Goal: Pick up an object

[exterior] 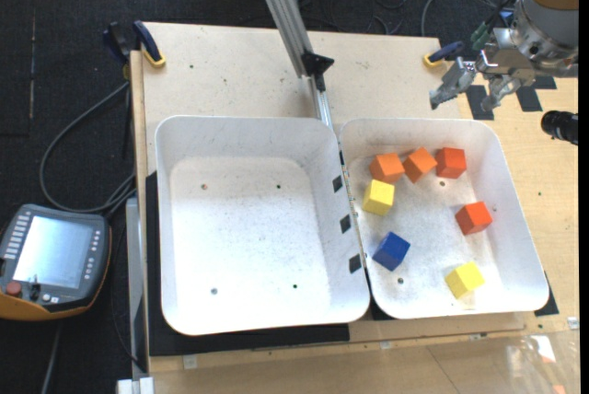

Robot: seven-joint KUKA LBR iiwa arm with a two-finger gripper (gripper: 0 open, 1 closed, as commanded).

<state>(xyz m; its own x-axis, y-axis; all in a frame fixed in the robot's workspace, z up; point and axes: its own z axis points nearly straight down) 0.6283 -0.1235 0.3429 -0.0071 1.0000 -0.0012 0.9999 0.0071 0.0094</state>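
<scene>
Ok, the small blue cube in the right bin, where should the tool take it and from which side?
Probably straight from above, closing on two opposite flat side faces of the small blue cube. It lies alone on the floor of the right white bin, apart from the yellow cube above it, so the fingers have room on every side. It sits turned relative to the bin walls, so rotate the tool to match.

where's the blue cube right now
The blue cube lies in the right bin, near its left wall, below the yellow cube.

Seven blocks [422, 164] lie in the right bin [520, 240], perhaps none touching.
</scene>
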